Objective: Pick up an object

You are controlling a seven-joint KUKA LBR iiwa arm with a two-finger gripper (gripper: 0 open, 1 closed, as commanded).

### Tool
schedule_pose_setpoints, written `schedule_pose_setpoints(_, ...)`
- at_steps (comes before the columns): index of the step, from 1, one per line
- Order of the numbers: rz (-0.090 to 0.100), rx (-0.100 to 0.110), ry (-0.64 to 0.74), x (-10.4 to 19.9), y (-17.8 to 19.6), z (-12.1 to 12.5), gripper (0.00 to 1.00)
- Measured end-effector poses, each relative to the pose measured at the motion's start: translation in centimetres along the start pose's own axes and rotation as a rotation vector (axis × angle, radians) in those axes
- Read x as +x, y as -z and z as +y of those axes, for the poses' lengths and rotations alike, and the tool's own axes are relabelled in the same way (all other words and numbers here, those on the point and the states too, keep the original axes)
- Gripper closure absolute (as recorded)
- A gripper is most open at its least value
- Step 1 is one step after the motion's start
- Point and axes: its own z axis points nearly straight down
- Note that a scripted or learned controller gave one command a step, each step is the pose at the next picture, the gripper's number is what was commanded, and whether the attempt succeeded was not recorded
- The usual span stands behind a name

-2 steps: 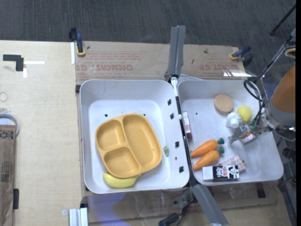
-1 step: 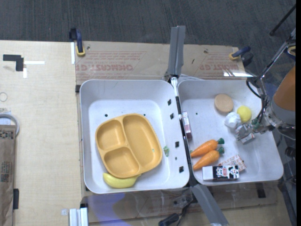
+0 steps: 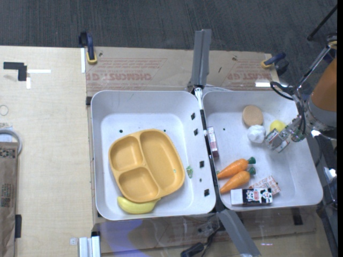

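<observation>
While hand (image 3: 278,140) hovers in right bin (image 3: 300,197), grip state unclear, white ball (image 3: 256,134) lies just left.

Two blue-and-yellow clamps (image 3: 88,50) grip the brown cardboard sheet (image 3: 161,68) behind the bins.

Dark carpeted floor (image 3: 134,9) lies beyond the pale wooden bench (image 3: 43,143).

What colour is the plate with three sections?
Yellow-orange. The plate shows in the camera view, in the left bin.
</observation>
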Motion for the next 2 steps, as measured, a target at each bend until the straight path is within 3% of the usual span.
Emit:
schedule_pose_setpoints(1, 0.003, 0.002, 0.054, 5.2, -2.2, -1.7, 1.00)
schedule_pose_setpoints(2, 0.002, 0.002, 0.135, 8.7, 14.9, 8.5, 1.00)
